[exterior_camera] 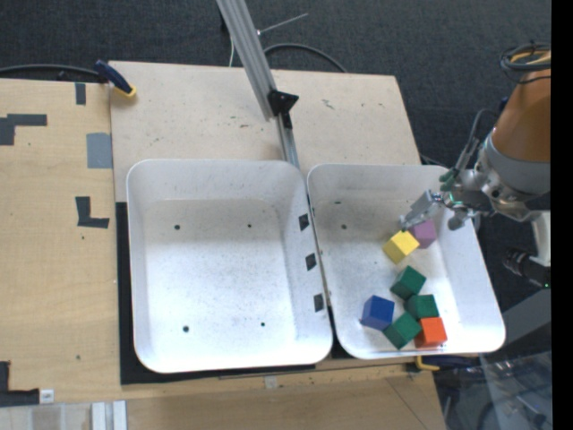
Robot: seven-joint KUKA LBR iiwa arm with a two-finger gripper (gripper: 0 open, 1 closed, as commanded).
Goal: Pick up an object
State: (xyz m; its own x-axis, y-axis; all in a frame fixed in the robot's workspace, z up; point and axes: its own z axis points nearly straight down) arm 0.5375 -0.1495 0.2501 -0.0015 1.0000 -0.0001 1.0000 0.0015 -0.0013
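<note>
Several small blocks lie in the right bin (pixel 466 267). A yellow block (pixel 402 245) and a purple block (pixel 426 233) touch each other near its upper right. Lower down, a blue block (pixel 377 312), an orange block (pixel 433 331) and three green blocks (pixel 409 283) are clustered together. My gripper (pixel 437 217) hangs over the bin's upper right, just above the purple block, with its fingers spread open and nothing between them.
The left bin (pixel 143 240) stands beside the right one, and their rims meet in the middle. A slanted metal rail (pixel 255 56) runs down to the bins' junction. A blue and yellow clamp (pixel 116 79) lies at the bench's back left.
</note>
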